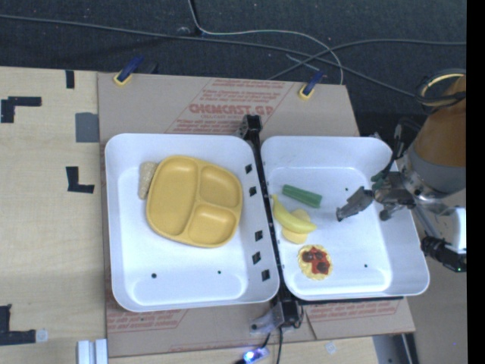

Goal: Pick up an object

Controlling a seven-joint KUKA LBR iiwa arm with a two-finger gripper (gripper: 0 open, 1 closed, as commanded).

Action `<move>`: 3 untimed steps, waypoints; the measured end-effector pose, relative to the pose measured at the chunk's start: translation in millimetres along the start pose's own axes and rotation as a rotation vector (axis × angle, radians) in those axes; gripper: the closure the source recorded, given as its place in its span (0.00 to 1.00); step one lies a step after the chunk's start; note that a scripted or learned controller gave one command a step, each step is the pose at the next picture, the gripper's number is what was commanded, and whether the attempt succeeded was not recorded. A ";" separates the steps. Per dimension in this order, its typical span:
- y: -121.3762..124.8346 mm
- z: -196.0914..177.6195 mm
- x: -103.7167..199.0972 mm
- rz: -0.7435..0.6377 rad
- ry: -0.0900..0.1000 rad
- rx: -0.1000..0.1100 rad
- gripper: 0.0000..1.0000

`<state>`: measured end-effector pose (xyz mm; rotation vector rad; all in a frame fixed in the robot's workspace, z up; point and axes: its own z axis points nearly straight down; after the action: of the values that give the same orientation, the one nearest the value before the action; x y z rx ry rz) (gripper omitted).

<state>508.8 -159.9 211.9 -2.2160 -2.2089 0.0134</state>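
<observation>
The robot's grey hand [350,208] hangs over the right white bin [379,279]; I cannot tell its grip. Near it, a green stick-shaped block [301,196] lies flat, pointing left-to-right, slightly tilted.

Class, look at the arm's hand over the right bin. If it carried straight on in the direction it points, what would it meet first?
The hand points left and slightly down-picture, toward the yellow banana. That is probably first; the green block lies just above that line. Height is unclear.
</observation>
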 end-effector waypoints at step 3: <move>13.4 99.5 -1.6 -0.004 -0.002 -0.009 0.00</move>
<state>520.7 -161.2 112.2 -2.2176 -2.2190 0.0059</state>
